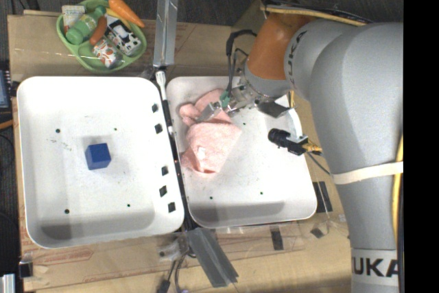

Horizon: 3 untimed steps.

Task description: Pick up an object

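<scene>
Gripper low over pink cloth in the right bin.
Whether it grips anything cannot be told (the wrist hides its tip); the crumpled cloth lies against that bin's left wall, and a blue cube sits in the left bin.

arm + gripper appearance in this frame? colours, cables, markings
Bulky light-grey arm with rounded casings, an orange band above the wrist, and dark "UKA" lettering low on its body. Thin black cables loop beside the wrist. The gripper is small, metallic grey.
</scene>
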Tool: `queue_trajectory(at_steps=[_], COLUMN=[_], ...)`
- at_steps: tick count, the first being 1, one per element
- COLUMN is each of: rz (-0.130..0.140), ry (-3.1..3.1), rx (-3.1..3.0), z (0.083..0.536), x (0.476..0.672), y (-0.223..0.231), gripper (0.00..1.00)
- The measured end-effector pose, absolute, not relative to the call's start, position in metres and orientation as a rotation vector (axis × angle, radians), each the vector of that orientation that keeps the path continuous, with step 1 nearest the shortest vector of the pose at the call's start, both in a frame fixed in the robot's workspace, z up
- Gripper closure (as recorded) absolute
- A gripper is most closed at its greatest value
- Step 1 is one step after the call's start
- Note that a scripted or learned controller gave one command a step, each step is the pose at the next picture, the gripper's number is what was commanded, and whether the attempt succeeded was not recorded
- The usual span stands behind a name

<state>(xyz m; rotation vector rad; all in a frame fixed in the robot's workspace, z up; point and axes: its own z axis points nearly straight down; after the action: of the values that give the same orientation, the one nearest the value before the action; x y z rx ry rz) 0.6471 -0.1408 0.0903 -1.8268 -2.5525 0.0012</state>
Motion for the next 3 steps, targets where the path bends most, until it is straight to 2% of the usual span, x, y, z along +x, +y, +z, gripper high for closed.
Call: queue_trajectory(at_steps=[1,2,3], rz=[0.001,0.003,0.002], ry=[-2.669,-2.706,-2.644], rx=[-1.659,-1.593,-1.693], z=[0.090,0.190,0.090], x=[0.657,0.651,0.633], y=[-0.112,-0.079,-0.118], gripper=[0.00,0.00,0.00])
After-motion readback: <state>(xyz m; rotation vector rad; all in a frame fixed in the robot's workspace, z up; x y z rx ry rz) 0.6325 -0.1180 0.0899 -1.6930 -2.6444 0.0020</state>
